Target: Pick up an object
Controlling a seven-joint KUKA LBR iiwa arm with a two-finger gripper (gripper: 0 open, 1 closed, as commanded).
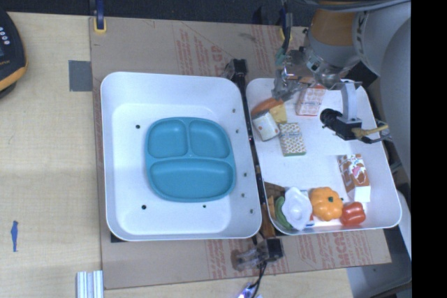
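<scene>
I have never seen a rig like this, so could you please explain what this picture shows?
This is a single photo from a camera fixed above a bench, looking down at a slant. The grey machine with the orange band is a robot arm reaching in from the right. Its gripper, the part that picks things up, is over the far corner of the right bin.

The left bin holds a blue divided plate. The right bin holds small items, including an orange toy pumpkin, a red toy vegetable, a patterned packet and a snack packet.

I cannot tell whether the gripper holds anything.
</scene>
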